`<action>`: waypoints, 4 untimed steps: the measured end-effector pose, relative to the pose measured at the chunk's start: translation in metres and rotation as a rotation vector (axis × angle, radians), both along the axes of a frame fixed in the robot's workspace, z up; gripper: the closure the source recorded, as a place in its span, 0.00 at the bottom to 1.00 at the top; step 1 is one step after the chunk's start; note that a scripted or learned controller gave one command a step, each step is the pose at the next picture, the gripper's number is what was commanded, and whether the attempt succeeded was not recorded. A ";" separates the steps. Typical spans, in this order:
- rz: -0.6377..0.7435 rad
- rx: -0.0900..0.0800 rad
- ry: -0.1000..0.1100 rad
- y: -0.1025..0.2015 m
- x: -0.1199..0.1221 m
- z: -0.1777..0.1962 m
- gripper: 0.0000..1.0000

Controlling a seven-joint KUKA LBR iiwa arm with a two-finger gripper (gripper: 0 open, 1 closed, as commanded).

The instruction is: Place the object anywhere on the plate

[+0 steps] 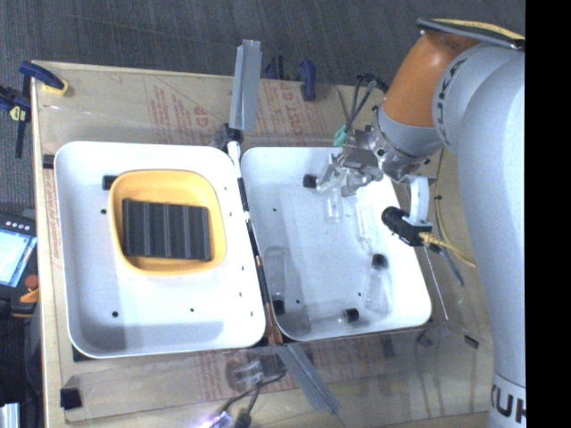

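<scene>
A dark grey ribbed block (167, 228) lies flat in the middle of the yellow plate (166, 182), which sits in the left bin (80, 310). My gripper (344, 194) hangs over the upper part of the right bin (312, 248), well to the right of the plate and apart from the block. Its clear fingers (333, 201) stand open with nothing between them. The grey arm with its orange band (419, 74) reaches in from the right.
A raised divider (250, 239) runs between the two bins. Small black studs (378, 260) dot the right bin's floor. A black fitting and cables (403, 225) hang off the wrist by the bin's right wall. Blue clamps (307, 77) stand at the bench's back edge.
</scene>
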State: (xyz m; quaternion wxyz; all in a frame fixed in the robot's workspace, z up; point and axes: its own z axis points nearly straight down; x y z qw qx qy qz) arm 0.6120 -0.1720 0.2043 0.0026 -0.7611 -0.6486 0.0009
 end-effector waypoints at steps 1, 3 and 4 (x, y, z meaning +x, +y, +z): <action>0.242 -0.002 -0.004 0.061 0.016 0.021 1.00; 0.511 -0.002 -0.004 0.184 0.003 0.030 1.00; 0.511 -0.002 -0.004 0.184 0.003 0.030 0.00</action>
